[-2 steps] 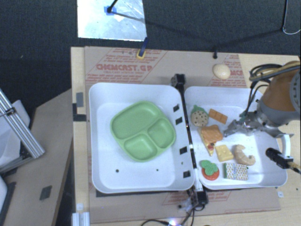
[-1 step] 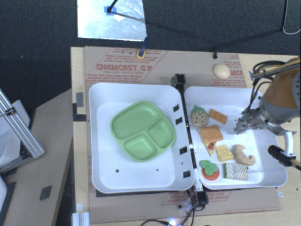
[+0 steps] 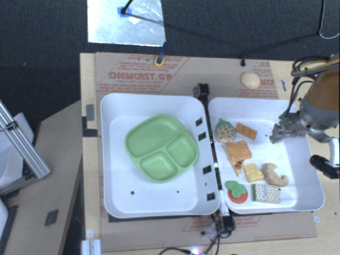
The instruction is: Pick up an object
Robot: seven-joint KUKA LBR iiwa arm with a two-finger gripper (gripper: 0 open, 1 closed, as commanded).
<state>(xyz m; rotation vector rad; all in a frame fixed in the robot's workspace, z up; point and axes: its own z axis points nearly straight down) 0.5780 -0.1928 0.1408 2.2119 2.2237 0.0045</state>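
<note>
The gripper (image 3: 277, 134) hangs over the right edge of the right bin (image 3: 303, 166), above bare white floor beside the toy food; whether it is spread or closed I cannot tell, and nothing shows in its grasp. At the far left, slanted metal rails (image 3: 18, 145) sit beside a lower tan surface (image 3: 56, 163). The counter (image 3: 90, 89) is pale wood topped with a cardboard sheet printed in red lettering (image 3: 141, 74), and behind it lies dark carpet (image 3: 42, 25) with a shiny square plate (image 3: 126, 15) on it. The left bin (image 3: 114, 190) holds a green divided tray (image 3: 161, 147) near its middle. In the right bin the pieces lie toward its left and centre: a speckled cookie (image 3: 224, 132), an orange cracker (image 3: 246, 130), a pizza slice (image 3: 239, 154), a yellow cheese block (image 3: 253, 172), a tomato (image 3: 237, 192), a patterned cube (image 3: 266, 193) and a croissant (image 3: 275, 175). A pale egg-shaped object (image 3: 250, 80) rests on the cardboard behind the right bin.
</note>
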